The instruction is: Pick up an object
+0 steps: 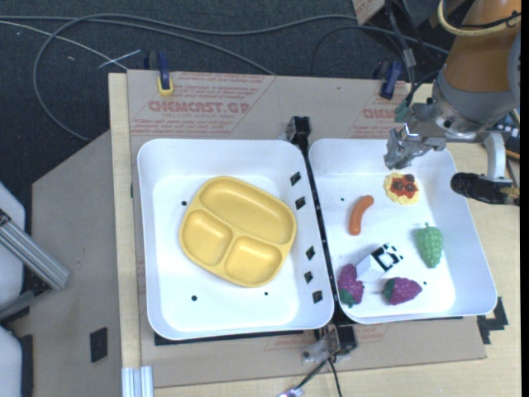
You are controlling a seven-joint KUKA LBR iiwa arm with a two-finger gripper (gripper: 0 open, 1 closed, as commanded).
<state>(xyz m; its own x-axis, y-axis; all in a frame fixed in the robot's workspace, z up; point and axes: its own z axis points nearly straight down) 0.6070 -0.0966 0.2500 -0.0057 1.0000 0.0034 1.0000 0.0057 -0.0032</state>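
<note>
**Gripper hanging over small pizza toy in right bin**

The gripper (402, 157) is hovering just above a small round pizza toy (402, 189) lying near the right bin's (331, 188) far edge. Whether it is open or closed is impossible to tell.

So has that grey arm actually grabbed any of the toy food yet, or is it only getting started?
Nothing looks picked up yet. The tool hangs just above the small round yellow toy pizza with red topping, which lies in the right-hand white bin. The orange toy sausage, green grape bunch and two purple grape bunches lie there too. Still left: lowering, gripping and lifting one.
</note>
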